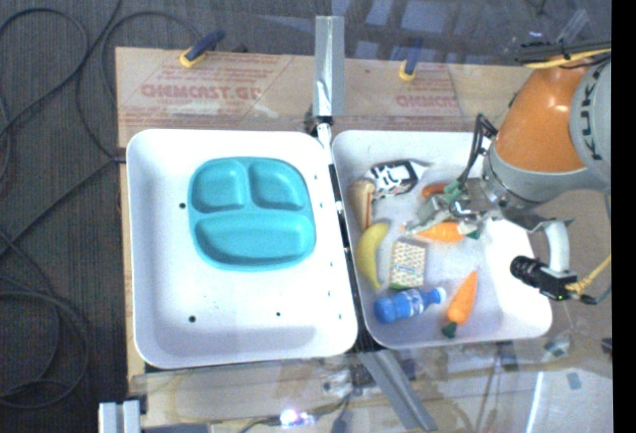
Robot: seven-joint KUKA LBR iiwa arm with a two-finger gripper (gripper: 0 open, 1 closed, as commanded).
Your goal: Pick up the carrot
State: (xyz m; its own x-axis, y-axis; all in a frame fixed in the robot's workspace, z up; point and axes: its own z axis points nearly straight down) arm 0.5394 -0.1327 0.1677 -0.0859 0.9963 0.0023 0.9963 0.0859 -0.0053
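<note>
Pincer (pixel 452 213) by orange carrot (pixel 443 233), horiz.

Two white bins (pixel 139 252) on a brown bench (pixel 149 93) with faded red letters, and a bright blue tray (pixel 253 213) in the left bin. In the right bin, near the yellow banana (pixel 372 252): a tan cracker with little dots (pixel 406 263), a blue bottle with a see-through cap end (pixel 407 303), an orange carrot with a green tip (pixel 460 300), another orange carrot (pixel 443 232) and a black and white thing (pixel 394 178). Beside that bin, a grey arm with a big orange band (pixel 542 128), and dark grey carpet (pixel 89 34) with black cables around the bench.
</note>
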